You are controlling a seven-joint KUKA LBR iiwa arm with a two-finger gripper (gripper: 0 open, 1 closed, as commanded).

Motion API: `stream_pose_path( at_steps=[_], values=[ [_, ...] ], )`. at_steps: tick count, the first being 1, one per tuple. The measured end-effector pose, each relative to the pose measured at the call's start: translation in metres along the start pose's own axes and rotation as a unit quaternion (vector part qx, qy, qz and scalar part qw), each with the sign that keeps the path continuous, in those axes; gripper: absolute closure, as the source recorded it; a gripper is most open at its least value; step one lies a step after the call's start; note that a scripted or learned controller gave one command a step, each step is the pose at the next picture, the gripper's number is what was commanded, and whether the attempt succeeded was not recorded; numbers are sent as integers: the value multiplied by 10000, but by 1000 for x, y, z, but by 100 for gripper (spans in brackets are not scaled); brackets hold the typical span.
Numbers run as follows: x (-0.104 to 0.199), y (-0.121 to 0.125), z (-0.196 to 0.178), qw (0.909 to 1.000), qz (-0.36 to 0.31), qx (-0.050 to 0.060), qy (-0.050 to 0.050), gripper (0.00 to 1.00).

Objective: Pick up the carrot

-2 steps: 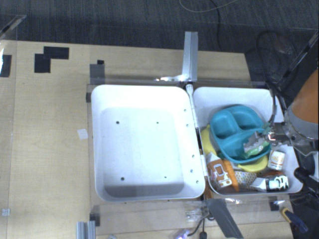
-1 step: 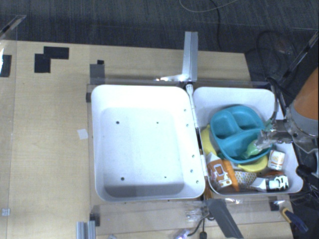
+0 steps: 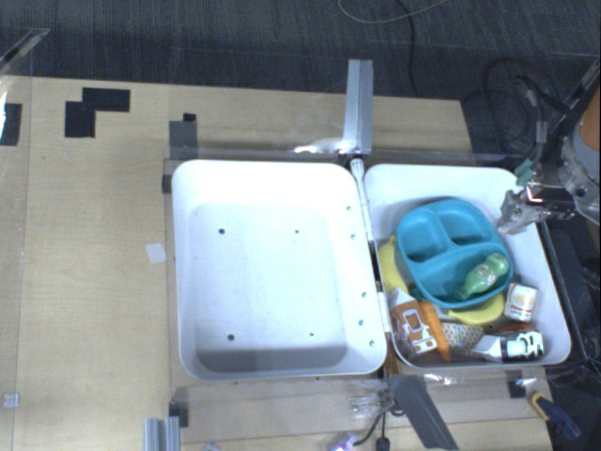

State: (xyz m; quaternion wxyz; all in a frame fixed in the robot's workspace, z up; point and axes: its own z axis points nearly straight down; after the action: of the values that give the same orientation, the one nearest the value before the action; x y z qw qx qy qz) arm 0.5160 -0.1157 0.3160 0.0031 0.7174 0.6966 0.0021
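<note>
two shallow white plastic bins sit side by side on the light wooden bench (image 3: 84, 280). the left white bin (image 3: 268, 271) shows just its bare white floor with a few small dark dots. the right white bin (image 3: 554, 294) is where all the stuff is, packed toward its lower half.

the orange carrot (image 3: 433, 328) lies low in the right bin, near its front-left corner, just beside a brown and white printed packet (image 3: 409, 328) that it seems to touch or partly overlap. can't really tell which of the two is on top. right above them is a teal divided plastic plate (image 3: 441, 238), tilted and resting on a flat yellow thing (image 3: 474, 311) that pokes out under its lower edge. a green bottle-like item (image 3: 485, 273) sits in the plate's lower right section. a small white jar with an orange-ish label (image 3: 520, 301) is just right of the plate, and a black and white tube or bottle (image 3: 515, 347) lies along the bin's front edge.

the grey two-finger gripper (image 3: 518, 209) hangs at the right bin's upper right rim, well apart from the carrot, with the plate between them. it's too small and blurry here, so i can't tell how it's set, and nothing is visibly held in it.
</note>
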Motion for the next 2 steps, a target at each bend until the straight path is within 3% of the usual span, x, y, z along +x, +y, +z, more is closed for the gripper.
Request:
stream_pose_path(
  at_steps=[1,2],
  values=[
    [45,-12,-114,9998,-187,-7,1,100],
    [48,2,-77,9998,199,15,0,100]
  ],
)
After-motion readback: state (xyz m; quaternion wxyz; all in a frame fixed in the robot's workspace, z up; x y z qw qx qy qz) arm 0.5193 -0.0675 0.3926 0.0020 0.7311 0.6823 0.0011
